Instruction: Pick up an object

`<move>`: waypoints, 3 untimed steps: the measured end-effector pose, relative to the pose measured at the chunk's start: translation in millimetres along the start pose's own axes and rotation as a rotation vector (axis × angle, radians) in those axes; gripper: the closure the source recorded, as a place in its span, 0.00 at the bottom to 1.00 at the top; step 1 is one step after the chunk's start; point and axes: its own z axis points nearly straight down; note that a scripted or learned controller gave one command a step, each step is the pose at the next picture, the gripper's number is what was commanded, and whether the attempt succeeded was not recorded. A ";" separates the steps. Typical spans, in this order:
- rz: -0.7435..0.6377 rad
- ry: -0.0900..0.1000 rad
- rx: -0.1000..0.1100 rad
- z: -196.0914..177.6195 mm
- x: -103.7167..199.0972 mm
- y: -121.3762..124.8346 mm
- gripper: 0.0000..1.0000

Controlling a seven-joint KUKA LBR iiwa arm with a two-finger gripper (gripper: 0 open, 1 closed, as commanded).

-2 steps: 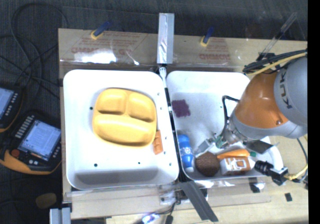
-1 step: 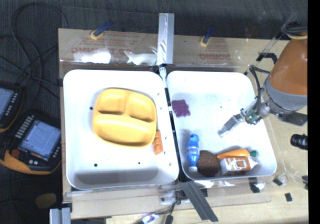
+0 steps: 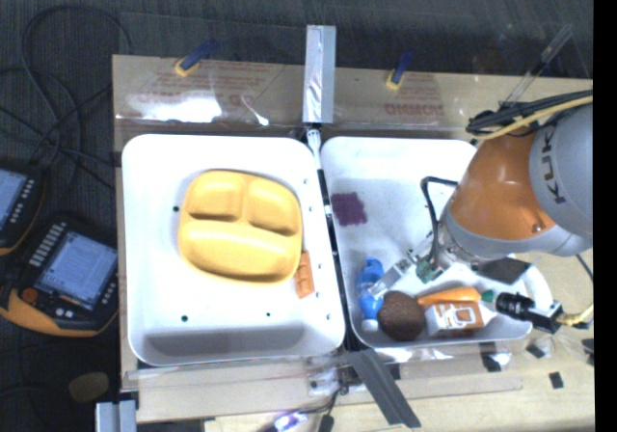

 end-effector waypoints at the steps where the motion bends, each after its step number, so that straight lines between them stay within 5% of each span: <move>1: 0.074 0.013 0.017 24.2 -44.3 52.9 0.00; 2: -0.147 0.011 0.016 26.5 -75.1 119.7 0.00; 3: -0.177 0.022 0.021 -69.7 -20.0 116.3 0.00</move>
